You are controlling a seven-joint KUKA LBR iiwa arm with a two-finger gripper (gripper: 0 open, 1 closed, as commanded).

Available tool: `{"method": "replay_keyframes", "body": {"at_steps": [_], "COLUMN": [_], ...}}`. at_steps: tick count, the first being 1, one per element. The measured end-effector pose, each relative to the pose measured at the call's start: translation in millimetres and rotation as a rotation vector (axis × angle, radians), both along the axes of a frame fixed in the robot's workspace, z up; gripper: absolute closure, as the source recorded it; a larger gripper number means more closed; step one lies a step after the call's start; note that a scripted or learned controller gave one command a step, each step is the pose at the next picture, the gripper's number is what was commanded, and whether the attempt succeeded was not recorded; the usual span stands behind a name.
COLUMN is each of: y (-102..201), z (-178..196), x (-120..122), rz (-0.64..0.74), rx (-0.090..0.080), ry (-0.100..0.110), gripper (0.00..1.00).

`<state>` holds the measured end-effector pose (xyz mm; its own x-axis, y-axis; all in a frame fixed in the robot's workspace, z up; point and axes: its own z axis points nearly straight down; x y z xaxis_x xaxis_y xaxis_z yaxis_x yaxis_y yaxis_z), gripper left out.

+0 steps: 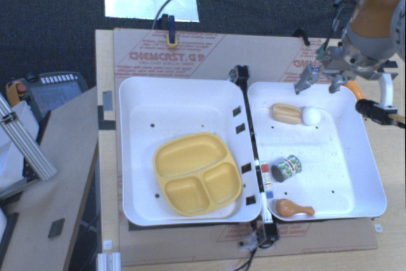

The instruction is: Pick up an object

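The right bin [355, 155] holds a tan bread roll [287, 113] with a white ball [311, 116] touching its right end, a small can with a green label [287, 168] lying on its side, and an orange chicken drumstick [292, 208] at the front left corner. My gripper [321, 80] hangs above the bin's far edge, up and to the right of the roll. Its two fingers [305, 81] are spread apart with nothing between them.
The left bin [139, 111] carries a yellow divided tray [196, 171]. A black divider strip [250, 143] runs between the bins. A cable crosses the cardboard behind the bins. A grey pendant [54, 91] lies at the far left.
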<state>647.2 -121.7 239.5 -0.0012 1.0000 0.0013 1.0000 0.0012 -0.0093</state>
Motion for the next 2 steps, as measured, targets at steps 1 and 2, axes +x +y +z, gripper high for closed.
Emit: {"method": "replay_keyframes", "body": {"at_steps": [1, 2], "y": [0.2, 6.6], "z": [6.6, -54.3], "x": [2.2, 3.6], "rz": [0.002, 0.004], "rx": [-0.001, -0.001], "ry": [-0.011, -0.007], "gripper": [0.0, 0.0]}}
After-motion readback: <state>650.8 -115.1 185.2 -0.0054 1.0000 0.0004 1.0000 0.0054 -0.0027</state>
